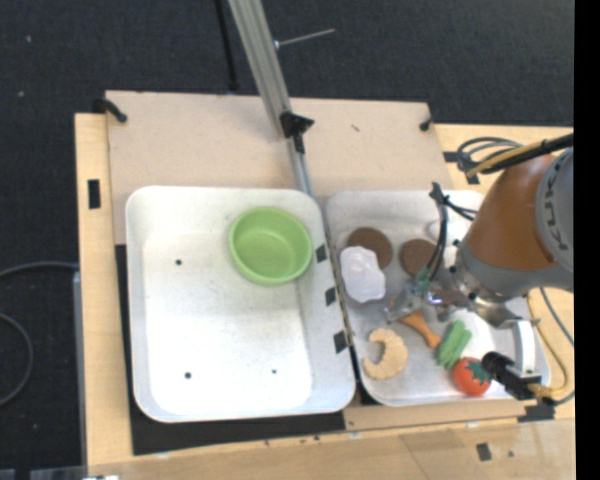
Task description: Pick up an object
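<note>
Nearest, in the right bin (pixel 380 400): toy tomato (pixel 469 377), green toy pepper (pixel 454 342) and tan bitten ring (pixel 386 353). Just beyond, toy carrot (pixel 421 326), orange, long axis slanting from upper left to lower right, just beneath the gripper (pixel 417 301). Probably light, stiff, slick plastic; best pinched across mid-length. Cannot tell the pincer's state. Farther: white lump (pixel 363 272), two brown discs (pixel 369 244). Left bin: green bowl (pixel 270 245).

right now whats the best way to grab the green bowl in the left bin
Grip the green bowl by its rim, coming straight down from above. It sits upright and open, so one finger could go inside the wall and one outside. The side facing the bin's bare floor looks freest.
</note>
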Robot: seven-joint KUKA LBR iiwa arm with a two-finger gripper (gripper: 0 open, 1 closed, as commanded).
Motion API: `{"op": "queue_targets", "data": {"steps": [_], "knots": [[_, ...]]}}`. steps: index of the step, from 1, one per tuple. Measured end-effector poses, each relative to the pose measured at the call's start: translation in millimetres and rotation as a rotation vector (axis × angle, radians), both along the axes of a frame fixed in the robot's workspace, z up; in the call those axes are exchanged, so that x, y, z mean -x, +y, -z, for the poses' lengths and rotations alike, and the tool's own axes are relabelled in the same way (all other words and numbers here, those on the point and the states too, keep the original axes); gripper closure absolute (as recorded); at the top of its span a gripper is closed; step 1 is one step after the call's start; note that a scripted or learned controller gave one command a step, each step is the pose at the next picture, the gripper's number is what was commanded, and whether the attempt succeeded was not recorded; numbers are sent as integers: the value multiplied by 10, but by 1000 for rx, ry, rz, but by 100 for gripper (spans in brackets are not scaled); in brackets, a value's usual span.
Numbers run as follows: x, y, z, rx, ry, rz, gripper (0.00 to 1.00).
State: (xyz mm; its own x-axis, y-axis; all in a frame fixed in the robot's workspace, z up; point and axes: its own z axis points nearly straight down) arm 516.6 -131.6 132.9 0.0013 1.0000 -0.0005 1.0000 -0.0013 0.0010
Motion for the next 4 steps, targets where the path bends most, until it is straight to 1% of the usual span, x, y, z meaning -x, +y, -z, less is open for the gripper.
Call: {"op": "queue_targets", "data": {"steps": [1, 2, 3, 4], "knots": [[-16, -4, -110, 0, -5, 4, 100], [-41, -40, -752, 2, -8, -4, 100], [-62, -52, -1145, 1, -6, -5, 100], [-375, 379, -1095, -1, -1, -8, 100]]}}
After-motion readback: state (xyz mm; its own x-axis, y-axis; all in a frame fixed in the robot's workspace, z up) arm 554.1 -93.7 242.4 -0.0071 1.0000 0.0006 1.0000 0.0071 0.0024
